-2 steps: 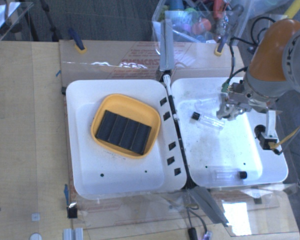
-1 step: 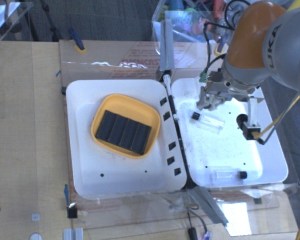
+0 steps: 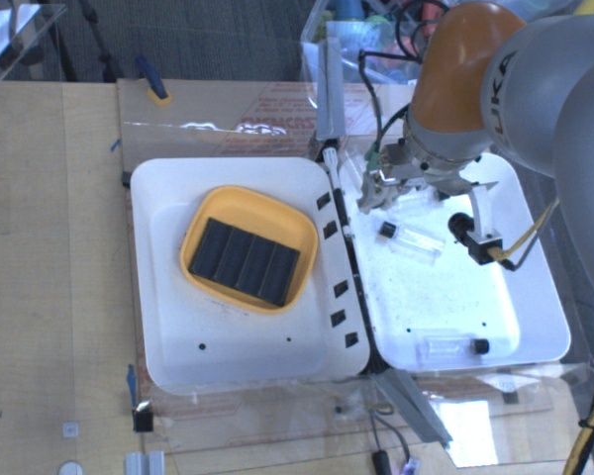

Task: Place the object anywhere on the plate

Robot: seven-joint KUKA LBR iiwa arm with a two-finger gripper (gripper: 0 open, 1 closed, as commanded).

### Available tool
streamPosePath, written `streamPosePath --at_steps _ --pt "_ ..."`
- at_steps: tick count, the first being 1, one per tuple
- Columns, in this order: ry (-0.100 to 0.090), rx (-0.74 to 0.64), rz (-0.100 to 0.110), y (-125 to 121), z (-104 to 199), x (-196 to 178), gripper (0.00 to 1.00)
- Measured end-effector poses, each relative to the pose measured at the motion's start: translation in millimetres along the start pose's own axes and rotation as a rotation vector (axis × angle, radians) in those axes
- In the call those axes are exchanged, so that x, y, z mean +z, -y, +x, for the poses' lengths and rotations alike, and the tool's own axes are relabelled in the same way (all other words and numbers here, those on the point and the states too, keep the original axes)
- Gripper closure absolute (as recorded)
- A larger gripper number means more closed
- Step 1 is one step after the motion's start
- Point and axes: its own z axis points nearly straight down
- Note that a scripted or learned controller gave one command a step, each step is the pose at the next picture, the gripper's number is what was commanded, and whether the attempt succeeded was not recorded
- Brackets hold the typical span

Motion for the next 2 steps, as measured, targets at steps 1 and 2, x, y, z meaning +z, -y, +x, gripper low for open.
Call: streamPosePath --at_steps 1,2 --pt "-0.002 -0.071 0.005 19.8 16.7 0.0 1.00" --pt "-0.002 -0.071 0.004 19.7 16.5 -0.2 0.00"
